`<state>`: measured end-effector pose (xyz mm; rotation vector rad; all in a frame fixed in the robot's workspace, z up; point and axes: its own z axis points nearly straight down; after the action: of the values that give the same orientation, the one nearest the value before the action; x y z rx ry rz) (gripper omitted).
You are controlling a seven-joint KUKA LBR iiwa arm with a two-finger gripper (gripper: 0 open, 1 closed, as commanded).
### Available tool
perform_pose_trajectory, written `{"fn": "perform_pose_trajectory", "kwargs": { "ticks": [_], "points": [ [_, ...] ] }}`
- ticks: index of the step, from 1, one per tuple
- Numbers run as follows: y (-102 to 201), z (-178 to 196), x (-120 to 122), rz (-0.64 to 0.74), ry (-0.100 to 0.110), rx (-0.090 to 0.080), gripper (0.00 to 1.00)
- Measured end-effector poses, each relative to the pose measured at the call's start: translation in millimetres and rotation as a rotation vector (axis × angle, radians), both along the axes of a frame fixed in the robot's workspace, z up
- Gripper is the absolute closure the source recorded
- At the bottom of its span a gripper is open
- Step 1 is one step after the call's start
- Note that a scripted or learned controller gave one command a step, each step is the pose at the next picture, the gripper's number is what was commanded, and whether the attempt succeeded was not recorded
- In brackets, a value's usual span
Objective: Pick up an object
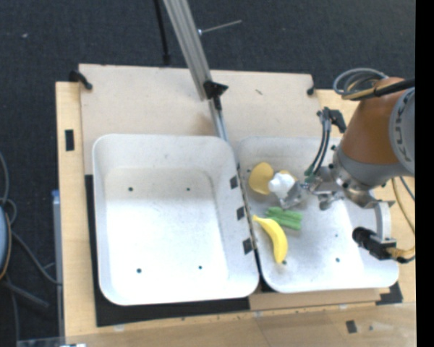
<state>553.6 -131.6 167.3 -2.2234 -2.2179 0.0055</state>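
Note:
In the right bin (336, 262) lie a yellow banana (274, 238), a green object (287, 218), a small white object (280, 183) and a round yellow-orange object (260, 177), all clustered at its left side. My gripper (298, 194) reaches in from the right, low over the bin. Its tip is right next to the white object and just above the green one. I cannot make out anything held in it.
The left bin (166, 223) sits beside the right one, sharing a raised middle rim. A slanted metal pole (192, 42) stands behind the bins. The grey-and-orange arm (369, 136) and its cables cover the right bin's right side.

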Motion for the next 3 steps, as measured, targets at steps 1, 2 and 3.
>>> {"fn": "perform_pose_trajectory", "kwargs": {
  "ticks": [1,2,3],
  "points": [
    [-10.8,-55.4,2.7,-0.001,-0.004,0.000,0.00],
    [-11.9,-61.6,6.2,-0.002,-0.011,0.001,0.00],
    [-12.3,-49.3,8.1,-0.008,-0.018,0.002,1.00]
  ]
}}
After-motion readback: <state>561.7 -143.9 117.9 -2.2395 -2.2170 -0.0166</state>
